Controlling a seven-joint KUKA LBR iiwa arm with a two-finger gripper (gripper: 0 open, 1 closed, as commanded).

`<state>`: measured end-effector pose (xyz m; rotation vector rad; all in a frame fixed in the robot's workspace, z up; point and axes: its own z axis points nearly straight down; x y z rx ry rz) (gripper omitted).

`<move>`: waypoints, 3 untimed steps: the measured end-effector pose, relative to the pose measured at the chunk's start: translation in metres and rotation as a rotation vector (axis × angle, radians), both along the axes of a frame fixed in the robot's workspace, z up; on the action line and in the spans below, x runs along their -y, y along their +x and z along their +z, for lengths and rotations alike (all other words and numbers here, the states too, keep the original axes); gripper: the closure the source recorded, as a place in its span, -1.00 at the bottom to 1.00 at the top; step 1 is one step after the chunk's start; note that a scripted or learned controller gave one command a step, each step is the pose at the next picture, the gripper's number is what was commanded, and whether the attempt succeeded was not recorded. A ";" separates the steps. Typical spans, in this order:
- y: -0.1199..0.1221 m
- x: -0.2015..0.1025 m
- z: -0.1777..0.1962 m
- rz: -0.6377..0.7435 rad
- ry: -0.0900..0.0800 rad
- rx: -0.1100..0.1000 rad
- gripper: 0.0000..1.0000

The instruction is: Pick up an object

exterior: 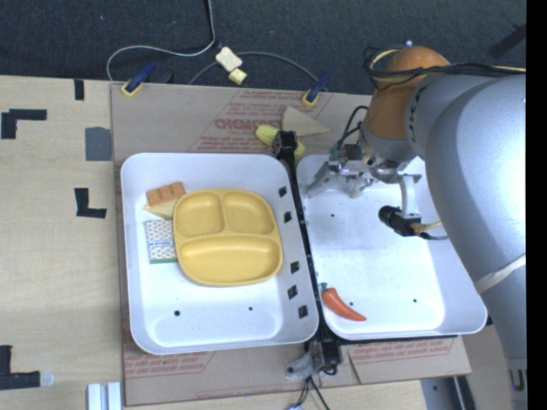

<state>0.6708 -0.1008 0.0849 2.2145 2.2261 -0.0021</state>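
An orange carrot-shaped toy [342, 306] lies at the front left corner of the right bin [385, 267]. My gripper [336, 184] hangs over that bin's far left corner, well away from the toy. It is open, with nothing between its fingers. In the left bin [137, 263] a yellow divided plate [229, 236] takes up the middle. A tan block [165, 196] and a patterned sponge [159, 240] lie by the plate's left side.
The grey arm [479, 169] covers the right bin's right side. A black divider [295, 220] runs between the two bins. Beyond the bins a yellow piece [268, 133] and a cable [205, 15] lie on the cardboard.
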 end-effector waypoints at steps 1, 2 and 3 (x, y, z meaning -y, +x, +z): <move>-0.002 0.103 0.054 -0.011 -0.003 0.005 -1.00; -0.090 0.005 0.024 -0.002 0.006 -0.010 -1.00; 0.001 0.013 -0.001 -0.001 0.000 0.006 -1.00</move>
